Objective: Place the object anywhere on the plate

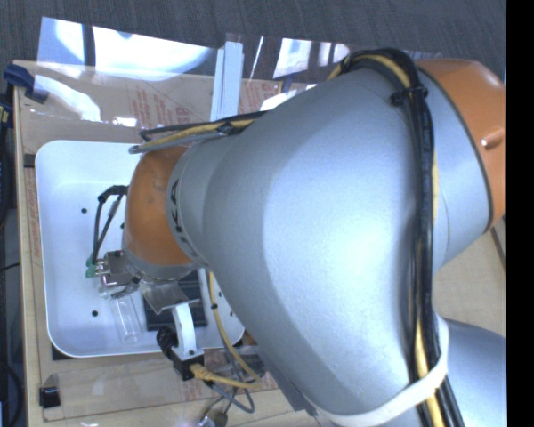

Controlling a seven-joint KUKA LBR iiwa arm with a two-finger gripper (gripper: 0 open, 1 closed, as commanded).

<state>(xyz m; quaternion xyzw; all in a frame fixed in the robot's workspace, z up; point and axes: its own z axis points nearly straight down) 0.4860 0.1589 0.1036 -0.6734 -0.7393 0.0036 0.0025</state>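
My grey arm [338,238] reaches in from the right and covers most of the camera view. Its orange band [151,212] hangs over the left white bin [62,238]. Below the band, the gripper [147,308] sits low over the bin's near right part, close to the floor. The wrist and its cables hide what lies under the gripper. The arm also covers the right bin and the near right corner of the left bin.
The left bin's bare white floor shows on its left and far side, with a few small dark holes in it. Clear plastic sheeting [125,60] stands behind the bins. Cables [102,225] loop beside the wrist. The wooden bench edge [98,385] runs along the front.
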